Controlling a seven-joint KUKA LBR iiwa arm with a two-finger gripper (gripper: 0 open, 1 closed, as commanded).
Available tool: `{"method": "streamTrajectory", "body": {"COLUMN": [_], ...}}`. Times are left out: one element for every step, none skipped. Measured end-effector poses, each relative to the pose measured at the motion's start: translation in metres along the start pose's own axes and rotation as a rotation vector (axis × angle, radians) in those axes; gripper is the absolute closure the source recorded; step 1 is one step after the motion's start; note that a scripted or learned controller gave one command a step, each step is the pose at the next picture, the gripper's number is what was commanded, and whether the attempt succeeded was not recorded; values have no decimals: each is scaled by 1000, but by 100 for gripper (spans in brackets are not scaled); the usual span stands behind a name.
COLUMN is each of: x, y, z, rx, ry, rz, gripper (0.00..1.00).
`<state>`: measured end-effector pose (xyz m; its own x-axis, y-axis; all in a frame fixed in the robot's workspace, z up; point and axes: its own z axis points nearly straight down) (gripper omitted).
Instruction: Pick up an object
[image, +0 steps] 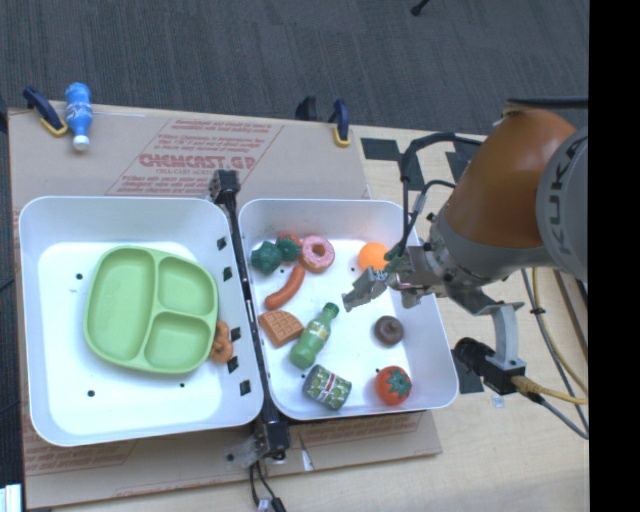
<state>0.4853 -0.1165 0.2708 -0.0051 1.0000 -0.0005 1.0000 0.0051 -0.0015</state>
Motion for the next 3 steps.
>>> {"method": "streamTrajectory", "body": {"x": [9,22,22], "y": [14,-9,-8], "z": [144,180,169], "rx": [3,2,2], "ry": [1,2,0], "rz": [-2,-2,-8], "gripper": [0,0,100]}}
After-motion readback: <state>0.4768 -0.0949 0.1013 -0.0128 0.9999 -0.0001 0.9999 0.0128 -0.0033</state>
